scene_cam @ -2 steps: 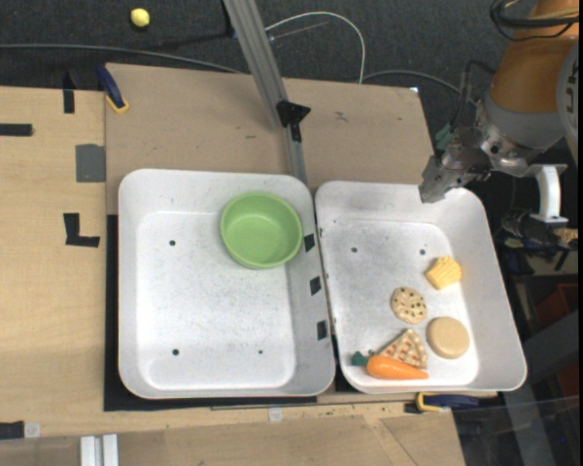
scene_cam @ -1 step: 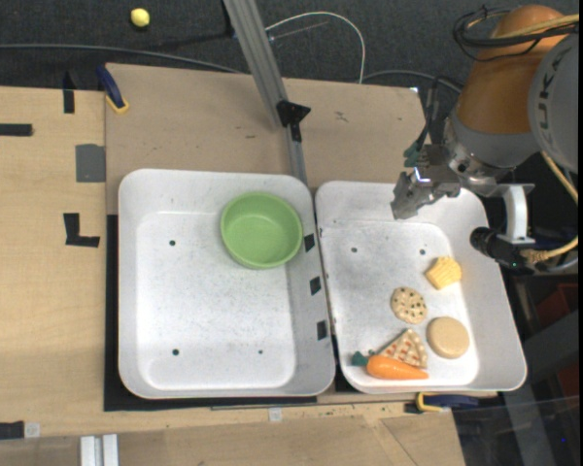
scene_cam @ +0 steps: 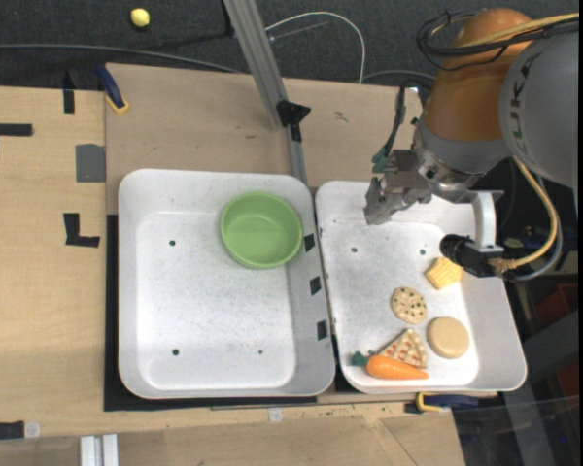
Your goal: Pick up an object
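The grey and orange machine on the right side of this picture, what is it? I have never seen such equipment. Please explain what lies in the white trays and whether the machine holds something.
It is a robot arm, grey with an orange band, ending in a two-finger gripper. One fixed camera looks down at a slant on a wooden bench bearing two shallow white bins. The left bin holds a round green plastic bowl. The right bin holds toy food: a yellow cheese-like block, a round speckled cookie, a tan round disc, a pizza slice and an orange carrot. The gripper is over the right bin's far end, with nothing visible between its fingers.
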`<action>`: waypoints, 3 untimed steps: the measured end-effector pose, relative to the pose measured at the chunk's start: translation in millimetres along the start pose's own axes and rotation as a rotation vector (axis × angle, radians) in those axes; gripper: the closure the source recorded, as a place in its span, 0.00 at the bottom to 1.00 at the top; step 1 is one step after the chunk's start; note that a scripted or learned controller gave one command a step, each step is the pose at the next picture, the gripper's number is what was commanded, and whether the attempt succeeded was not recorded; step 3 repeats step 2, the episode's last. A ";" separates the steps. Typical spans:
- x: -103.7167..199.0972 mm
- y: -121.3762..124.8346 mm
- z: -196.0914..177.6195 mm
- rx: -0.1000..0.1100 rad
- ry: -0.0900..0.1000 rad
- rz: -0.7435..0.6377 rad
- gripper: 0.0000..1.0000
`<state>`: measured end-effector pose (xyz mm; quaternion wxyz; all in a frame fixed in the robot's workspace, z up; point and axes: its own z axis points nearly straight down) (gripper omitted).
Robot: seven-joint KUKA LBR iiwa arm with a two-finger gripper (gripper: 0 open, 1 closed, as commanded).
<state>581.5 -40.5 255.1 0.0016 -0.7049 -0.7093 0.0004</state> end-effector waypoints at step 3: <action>99.2 -30.3 10.1 0.002 -0.001 0.000 1.00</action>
